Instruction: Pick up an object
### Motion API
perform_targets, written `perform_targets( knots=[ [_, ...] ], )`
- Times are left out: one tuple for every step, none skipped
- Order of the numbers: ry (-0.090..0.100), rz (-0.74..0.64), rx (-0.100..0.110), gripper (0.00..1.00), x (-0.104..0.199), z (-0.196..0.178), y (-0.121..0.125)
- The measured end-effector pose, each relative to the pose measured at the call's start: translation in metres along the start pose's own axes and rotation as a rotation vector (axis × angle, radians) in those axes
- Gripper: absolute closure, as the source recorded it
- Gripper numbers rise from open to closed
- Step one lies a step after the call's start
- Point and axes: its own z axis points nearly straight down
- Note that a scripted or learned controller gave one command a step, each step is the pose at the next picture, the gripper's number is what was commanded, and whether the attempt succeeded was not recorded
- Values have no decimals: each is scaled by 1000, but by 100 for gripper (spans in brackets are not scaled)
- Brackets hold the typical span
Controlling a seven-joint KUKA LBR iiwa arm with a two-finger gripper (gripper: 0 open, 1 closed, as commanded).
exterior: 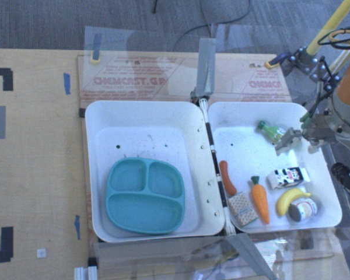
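The right bin holds several small items. A green toy lies near its far right, and a white carton with black marks sits lower down. A banana curls next to a small can. An orange carrot, a brownish sausage and a tan cracker lie toward the bin's left front. My gripper hangs over the bin's right side, just right of the green toy and above the carton. Its fingers are spread open with nothing between them.
The left bin holds a teal divided plate. A ridge where the two bins meet runs front to back. Cables and a yellow pole stand at the far right behind the arm.
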Motion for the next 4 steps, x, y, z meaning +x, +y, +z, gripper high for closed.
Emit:
perform_targets(
  knots=[
    [-1, -93, -1, 0, -30, 122, 63],
    [-3, -208, -7, 0, -29, 163, 105],
    [12, -247, 46, 0, -33, 164, 134],
    [-2, -247, 35, 100, -37, 153, 136]
  ],
)
